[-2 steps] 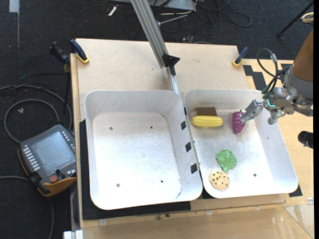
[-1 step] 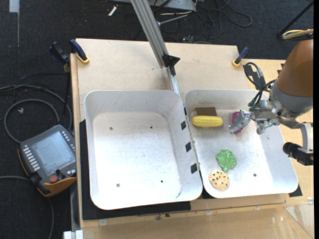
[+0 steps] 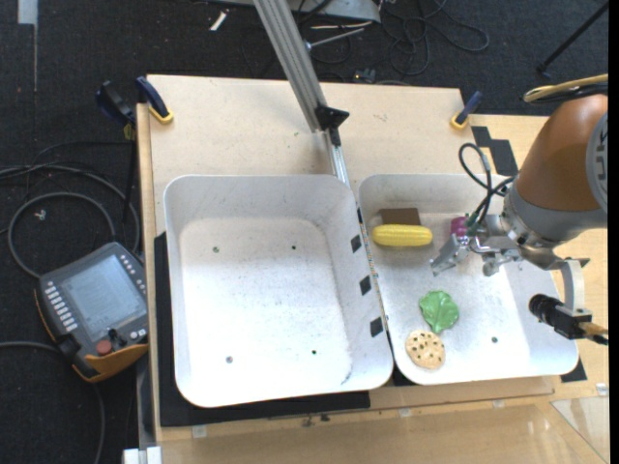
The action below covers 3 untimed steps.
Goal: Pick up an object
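Several small objects lie in the right bin (image 3: 542, 356): a yellow corn cob (image 3: 402, 235), a brown block (image 3: 398, 217) just behind it, a green leafy piece (image 3: 439, 310), a round speckled cookie (image 3: 425, 348), and a small purple item (image 3: 458, 226) beside the gripper. My gripper (image 3: 467, 256) hangs over the middle of the right bin, to the right of the corn and above the green piece. Its fingers (image 3: 446, 259) are spread with nothing between them.
The left bin (image 3: 184, 288) stands beside the right one. A slanted metal rail (image 3: 295, 56) reaches down to the bins' shared back edge. Yellow clamps (image 3: 160, 114) hold the bench corners. A teach pendant (image 3: 92, 303) lies on the floor to the left.
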{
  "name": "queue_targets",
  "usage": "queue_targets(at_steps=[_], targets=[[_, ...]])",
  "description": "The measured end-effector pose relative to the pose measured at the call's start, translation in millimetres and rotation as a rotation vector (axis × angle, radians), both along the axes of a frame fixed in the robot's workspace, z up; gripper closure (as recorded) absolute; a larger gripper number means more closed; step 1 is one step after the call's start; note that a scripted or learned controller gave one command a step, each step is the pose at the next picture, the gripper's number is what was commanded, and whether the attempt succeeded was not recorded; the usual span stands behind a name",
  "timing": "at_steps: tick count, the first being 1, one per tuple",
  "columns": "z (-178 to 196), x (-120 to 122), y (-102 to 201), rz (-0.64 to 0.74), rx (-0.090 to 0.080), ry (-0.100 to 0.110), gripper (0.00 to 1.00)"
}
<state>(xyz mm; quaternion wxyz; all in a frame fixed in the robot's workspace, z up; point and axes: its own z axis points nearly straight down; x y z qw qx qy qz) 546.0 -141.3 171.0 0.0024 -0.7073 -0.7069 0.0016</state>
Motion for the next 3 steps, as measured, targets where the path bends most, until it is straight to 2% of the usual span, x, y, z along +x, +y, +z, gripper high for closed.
queue_targets(at_steps=[1, 2, 3], targets=[[-58, -10, -4, -0.001, 0.0, 0.001, 0.0], [-44, -7, -4, 0.0, -0.001, -0.006, 1.0], [12, -10, -13, -0.001, -0.003, -0.012, 1.0]])
